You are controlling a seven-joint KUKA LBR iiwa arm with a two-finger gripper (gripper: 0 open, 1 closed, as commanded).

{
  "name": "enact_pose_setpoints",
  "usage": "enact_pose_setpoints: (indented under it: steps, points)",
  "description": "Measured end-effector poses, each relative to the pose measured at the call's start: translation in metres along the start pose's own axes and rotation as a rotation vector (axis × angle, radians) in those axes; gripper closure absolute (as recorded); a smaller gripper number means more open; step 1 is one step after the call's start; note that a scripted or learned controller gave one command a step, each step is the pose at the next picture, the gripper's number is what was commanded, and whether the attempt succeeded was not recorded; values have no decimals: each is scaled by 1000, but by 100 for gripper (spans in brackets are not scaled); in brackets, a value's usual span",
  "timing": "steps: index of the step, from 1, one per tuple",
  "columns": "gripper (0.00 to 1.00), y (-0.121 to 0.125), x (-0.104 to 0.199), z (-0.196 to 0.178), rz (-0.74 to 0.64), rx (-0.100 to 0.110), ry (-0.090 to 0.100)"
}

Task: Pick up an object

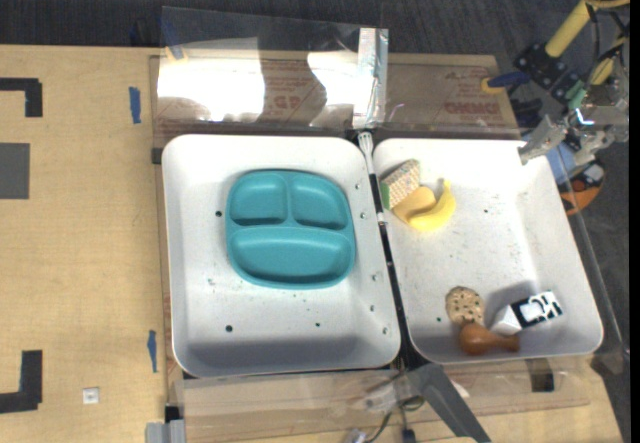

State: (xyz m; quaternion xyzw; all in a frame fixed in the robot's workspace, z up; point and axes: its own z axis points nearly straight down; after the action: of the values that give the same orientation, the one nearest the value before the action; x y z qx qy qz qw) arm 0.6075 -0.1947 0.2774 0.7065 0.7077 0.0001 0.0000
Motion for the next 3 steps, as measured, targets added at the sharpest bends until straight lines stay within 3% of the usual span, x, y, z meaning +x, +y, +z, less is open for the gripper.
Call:
enact_pose_setpoints:
  steps: [1,2,3]
  points:
    - [0,-34,101,122,-14,9,3]
    - [0,-55,131,92,5,1,2]
    - [0,-76,132,58,45,-3,0]
